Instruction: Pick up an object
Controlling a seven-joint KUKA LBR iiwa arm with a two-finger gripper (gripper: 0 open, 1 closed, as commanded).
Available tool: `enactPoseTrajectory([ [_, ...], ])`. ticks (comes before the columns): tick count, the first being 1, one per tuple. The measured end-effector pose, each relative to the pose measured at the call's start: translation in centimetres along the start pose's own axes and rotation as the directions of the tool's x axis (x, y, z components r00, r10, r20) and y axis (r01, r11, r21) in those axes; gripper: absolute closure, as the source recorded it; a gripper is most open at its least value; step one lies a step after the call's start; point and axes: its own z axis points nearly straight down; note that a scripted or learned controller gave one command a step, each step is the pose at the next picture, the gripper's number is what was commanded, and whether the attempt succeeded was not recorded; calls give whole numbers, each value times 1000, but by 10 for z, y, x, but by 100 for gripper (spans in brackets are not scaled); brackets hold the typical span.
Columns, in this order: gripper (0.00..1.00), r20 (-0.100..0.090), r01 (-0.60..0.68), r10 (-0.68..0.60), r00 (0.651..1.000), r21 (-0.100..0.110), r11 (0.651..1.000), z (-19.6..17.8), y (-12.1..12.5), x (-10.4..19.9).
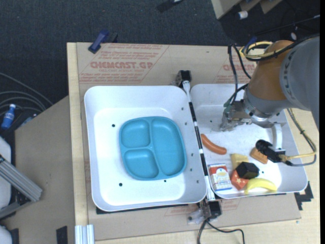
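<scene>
Gripper (229, 122) hangs over the bare upper floor of the right bin (213, 93). How far open it is cannot be told, and nothing shows in its hold. Sausage (213, 145) lies near it, below and to the left, by the wall shared with the left bin (96, 100) (a blue plate (152, 147) lies in that one). Carton (220, 178), red piece (237, 180) and banana (261, 186) crowd the near corner. Brown board (127, 65) under both bins reads "CHEMCAST GP", with dark carpet (51, 14) beyond.
</scene>
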Motion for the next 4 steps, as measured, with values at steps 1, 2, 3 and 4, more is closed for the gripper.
enactPoseTrajectory([
  [1,0,0,0,0,1000,0,1000,0,0,0],
  [2,0,0,0,0,1000,2,1000,11,-62,8],
  [3,0,0,0,0,1000,2,1000,11,-114,1],
  [4,100,0,0,0,1000,1,1000,1,-114,1],
])
